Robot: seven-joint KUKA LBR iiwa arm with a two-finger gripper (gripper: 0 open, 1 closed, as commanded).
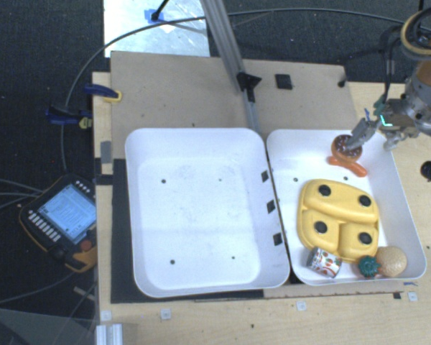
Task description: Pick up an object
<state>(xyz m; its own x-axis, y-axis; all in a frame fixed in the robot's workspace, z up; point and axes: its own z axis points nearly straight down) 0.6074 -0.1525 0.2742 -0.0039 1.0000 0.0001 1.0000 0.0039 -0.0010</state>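
The right bin holds several objects. A small brown round piece on an orange base lies near its far edge. A large yellow moulded block with dark dots fills the middle. At the near edge sit a small printed can, a teal ball and a tan ball. My gripper hangs over the bin's far right corner, open. Its left finger slants down to the brown piece and seems to touch its top. Nothing sits between the fingers.
The left bin stands beside the right one, their rims meeting at the middle. A grey pole slants in from the top. A handheld pendant and cables lie on the floor at the left.
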